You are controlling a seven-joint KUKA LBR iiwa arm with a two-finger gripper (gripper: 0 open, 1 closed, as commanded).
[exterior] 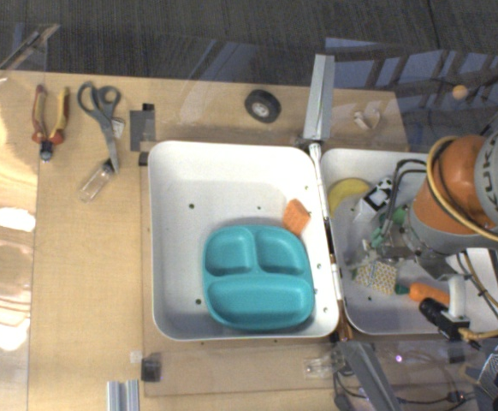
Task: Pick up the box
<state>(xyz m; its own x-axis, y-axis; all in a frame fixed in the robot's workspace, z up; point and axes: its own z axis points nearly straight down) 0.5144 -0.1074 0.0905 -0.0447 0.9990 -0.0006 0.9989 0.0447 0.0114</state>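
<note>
The gripper (384, 245) hangs low in the right bin (358, 319), near its left wall, on the grey arm with its orange band (448, 187) that reaches in from the right. The wrist hides the claw, so I cannot tell whether it is open or closed, and nothing can be seen gripped in it. The box (376, 274), small, flat and speckled, lies on the bin floor just below and in front of the claw. Whether the two touch is not clear.

Close around it, an orange thing (426, 294) lies just to the right of the box, partly under the arm. A yellow round object (346, 192) sits at the bin's back left corner, with a small white-and-black item (377, 197) beside it. The arm's bulk covers much of the bin's right half.

The two white bins stand side by side on a pale wooden bench (86, 298). Dark carpet runs along the far edge. On the bench lie red-handled pliers (48, 120), scissors (103, 114), a small clear piece (95, 181), a black block (144, 127) and a black roll of tape (263, 105). A metal post (320, 97) stands behind the seam between the bins.

The left bin (180, 229) holds a teal divided plate (257, 279) toward its front right. A small orange piece (296, 217) is near its right wall, just behind the plate.
</note>
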